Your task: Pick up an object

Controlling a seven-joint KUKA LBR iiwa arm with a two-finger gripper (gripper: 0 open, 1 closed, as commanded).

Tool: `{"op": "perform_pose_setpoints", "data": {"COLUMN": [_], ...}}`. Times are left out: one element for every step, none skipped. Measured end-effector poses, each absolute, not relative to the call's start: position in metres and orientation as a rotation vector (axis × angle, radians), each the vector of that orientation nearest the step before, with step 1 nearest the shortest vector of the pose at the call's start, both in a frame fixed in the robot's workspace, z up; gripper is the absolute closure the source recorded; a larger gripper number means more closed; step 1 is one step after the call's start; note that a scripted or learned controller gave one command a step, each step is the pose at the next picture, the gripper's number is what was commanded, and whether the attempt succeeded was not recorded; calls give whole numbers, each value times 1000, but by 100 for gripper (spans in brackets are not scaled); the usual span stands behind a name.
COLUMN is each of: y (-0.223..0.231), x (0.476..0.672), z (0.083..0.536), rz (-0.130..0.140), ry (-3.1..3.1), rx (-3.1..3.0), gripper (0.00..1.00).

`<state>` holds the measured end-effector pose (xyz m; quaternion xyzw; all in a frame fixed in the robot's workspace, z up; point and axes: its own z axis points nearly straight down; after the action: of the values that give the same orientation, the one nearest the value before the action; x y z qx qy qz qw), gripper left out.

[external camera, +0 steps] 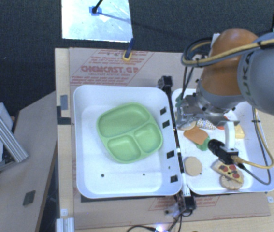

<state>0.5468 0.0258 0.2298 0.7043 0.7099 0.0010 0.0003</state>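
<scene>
Toy foods [197,136] lie in the right bin [267,170] beneath the gripper [185,114]; its finger opening cannot be told.

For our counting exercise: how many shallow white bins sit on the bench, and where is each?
2. One shallow white bin lies on the left, holding a green divided plate; the other lies on the right under the grey arm's gripper, partly hidden by it.

dark carpet floor [21,33], wooden bench [40,129], shiny sheet [97,13].
</scene>
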Motion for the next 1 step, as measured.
{"op": "perform_pose_setpoints", "data": {"y": [20], "x": [549], "z": [229], "rz": [2], "ry": [2222], "rx": [2218], "gripper": [100]}}
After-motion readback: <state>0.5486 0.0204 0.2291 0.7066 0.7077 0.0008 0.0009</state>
